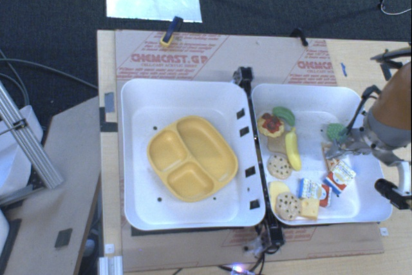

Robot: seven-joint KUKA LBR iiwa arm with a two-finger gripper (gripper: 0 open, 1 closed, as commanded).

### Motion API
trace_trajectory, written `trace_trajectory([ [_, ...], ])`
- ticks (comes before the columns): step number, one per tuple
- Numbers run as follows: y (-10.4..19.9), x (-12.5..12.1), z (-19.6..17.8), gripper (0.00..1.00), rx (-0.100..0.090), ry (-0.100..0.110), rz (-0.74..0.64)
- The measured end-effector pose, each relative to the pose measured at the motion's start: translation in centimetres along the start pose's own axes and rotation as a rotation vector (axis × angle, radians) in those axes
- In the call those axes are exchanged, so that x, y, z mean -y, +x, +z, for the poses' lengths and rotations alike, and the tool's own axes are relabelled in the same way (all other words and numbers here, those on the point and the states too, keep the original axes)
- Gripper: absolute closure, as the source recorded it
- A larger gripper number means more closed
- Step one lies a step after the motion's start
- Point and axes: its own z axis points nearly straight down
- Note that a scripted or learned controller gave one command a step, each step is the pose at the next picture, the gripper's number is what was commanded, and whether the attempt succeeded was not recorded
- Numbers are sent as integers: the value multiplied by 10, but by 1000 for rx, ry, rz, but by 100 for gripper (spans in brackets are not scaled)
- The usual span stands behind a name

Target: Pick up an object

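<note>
The right bin (309, 90) holds several toy foods: a yellow banana (293, 150), a red and green piece (273, 125), two cookies (279, 166) (286, 205), a cheese block (310, 208), a blue and white carton (309, 189) and a red and white packet (333, 185). My gripper (335, 151) is low over the right side of this bin, just below a green item (335, 132) and above a white packet (343, 172). The arm (393, 116) reaches in from the right and hides part of the bin's right side.
The left bin (187, 84) holds a yellow divided plate (191, 156). A black divider with clips (250, 138) runs between the bins. Both bins rest on a cardboard sheet (180, 55). A metal frame (26, 138) stands at the left.
</note>
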Motion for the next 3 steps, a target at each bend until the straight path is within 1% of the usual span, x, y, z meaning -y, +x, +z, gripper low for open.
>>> trace_trajectory([
  [1,2,2,1,0,-2,4,-1],
  [2,1,6,-4,100,1,12,0],
  [3,33,-14,12,100,1,14,-3],
])
